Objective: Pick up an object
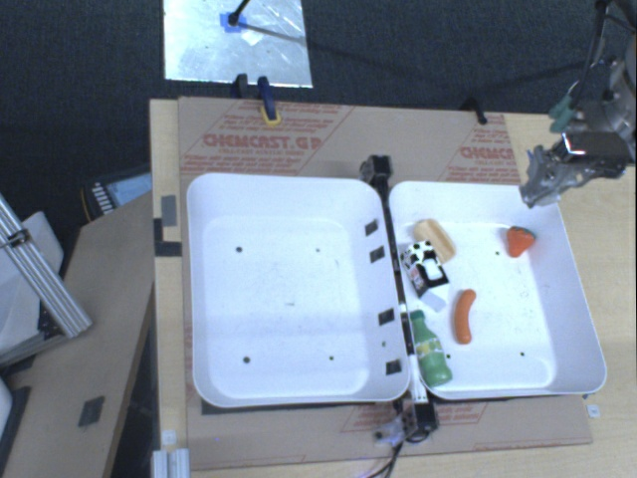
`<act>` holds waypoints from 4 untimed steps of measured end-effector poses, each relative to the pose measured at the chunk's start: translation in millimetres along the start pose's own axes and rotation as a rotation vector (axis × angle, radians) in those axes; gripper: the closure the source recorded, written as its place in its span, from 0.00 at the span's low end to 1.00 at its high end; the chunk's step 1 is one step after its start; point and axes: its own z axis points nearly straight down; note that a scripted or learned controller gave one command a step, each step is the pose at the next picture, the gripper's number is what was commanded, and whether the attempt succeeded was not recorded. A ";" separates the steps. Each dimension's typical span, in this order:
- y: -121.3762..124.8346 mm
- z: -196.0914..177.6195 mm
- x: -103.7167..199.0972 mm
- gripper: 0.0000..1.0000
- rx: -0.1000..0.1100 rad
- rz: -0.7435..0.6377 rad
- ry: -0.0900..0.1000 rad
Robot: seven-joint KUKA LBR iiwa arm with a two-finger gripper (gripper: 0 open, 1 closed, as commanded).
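- Camera view: the claw (542,189) hangs over the far right rim of the right bin (572,267); whether it is open or closed cannot be told at this angle, and nothing shows in it.
- Just below and slightly left of the claw, a small red strawberry-like toy (519,240) lies on the bin floor.
- Further down and left of the claw sits an orange sausage-shaped toy (464,316).
- Well to the claw's left, near the divider, lie a tan bread-like piece (435,237) and, touching it, a black-and-white object (424,265).
- Farthest from the claw, low at the divider, lies a green bottle (431,348).
- The left bin (214,207) is far left of the claw.
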 end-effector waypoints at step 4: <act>0.6 15.4 18.4 1.00 -0.004 -0.010 0.003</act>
